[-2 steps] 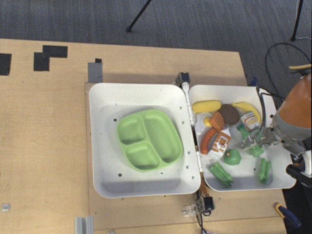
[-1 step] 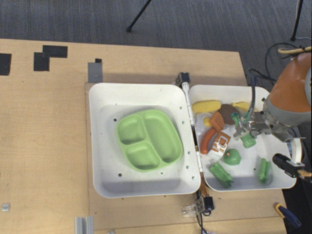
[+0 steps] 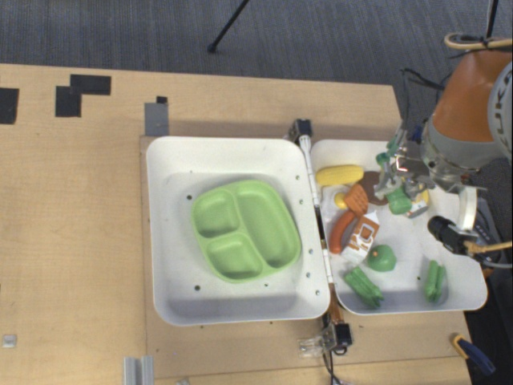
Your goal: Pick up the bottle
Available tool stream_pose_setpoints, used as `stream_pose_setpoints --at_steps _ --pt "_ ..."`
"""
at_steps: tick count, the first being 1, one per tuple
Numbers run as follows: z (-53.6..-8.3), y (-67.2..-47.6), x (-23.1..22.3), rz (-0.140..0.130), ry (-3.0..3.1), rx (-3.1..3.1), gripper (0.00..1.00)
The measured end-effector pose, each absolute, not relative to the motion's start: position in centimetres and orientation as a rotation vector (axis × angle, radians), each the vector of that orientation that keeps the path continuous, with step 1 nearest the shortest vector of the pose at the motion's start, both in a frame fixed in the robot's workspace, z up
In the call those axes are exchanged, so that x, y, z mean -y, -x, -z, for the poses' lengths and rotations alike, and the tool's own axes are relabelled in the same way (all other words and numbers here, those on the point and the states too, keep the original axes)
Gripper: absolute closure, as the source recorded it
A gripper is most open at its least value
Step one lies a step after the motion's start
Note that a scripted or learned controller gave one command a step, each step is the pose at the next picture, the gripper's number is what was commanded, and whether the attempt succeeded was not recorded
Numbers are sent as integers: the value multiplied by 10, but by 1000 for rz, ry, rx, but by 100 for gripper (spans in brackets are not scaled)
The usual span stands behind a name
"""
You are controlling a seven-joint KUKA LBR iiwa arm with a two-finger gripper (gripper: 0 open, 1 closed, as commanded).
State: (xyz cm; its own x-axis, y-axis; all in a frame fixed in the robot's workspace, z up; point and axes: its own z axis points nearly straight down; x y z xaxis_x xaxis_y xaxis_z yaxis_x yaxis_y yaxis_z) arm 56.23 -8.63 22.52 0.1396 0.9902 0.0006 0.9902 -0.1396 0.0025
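We look down on a pale wooden worktop (image 3: 72, 215) holding two shallow white bins side by side. The left bin (image 3: 172, 287) holds a green divided tray (image 3: 244, 229) at its centre. The right bin (image 3: 469, 293) holds a jumble of toy food: a yellow piece (image 3: 340, 175) at eleven o'clock, an orange-red sausage-like piece (image 3: 343, 229) near nine, and green pieces at six (image 3: 363, 287) and four (image 3: 434, 281). The grey and orange arm (image 3: 473, 103) reaches in from three o'clock. Its gripper (image 3: 401, 184) sits low over the right bin's upper middle, amid small green and white items. We cannot tell whether it is open or closed, nor pick out the bottle with certainty.
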Motion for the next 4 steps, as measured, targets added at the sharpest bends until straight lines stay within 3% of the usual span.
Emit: stream_pose_setpoints --at_steps 1,2,3,4 --pt "-190 -591 -36 -1 -2503 -1901 100" --pt "-202 -563 -131 1 -2808 -1413 100" --pt "-119 -512 -158 -38 -2741 -1518 100" --pt "-114 -530 -176 -57 -2759 -1476 100"
